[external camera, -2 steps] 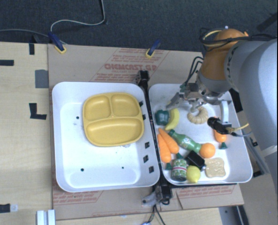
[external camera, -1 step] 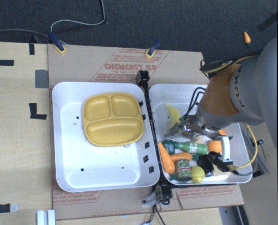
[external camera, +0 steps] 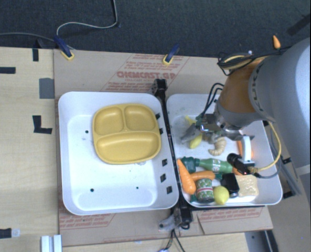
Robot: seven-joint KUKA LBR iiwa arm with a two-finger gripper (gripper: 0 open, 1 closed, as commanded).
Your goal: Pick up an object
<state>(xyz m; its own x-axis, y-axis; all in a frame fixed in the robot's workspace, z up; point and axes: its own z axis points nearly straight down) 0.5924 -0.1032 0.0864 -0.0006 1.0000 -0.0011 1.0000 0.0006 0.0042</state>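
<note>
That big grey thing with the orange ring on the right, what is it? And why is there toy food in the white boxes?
It is a robot arm, seen by a camera above the bench looking down. Its job is to pick something up. At its end is a pincer, lowered into the right bin, by a small yellow piece. I cannot tell if it grips anything. That bin holds toy food: a carrot, a green bottle, a can and a lemon. The left bin holds a yellow divided plate.
</note>
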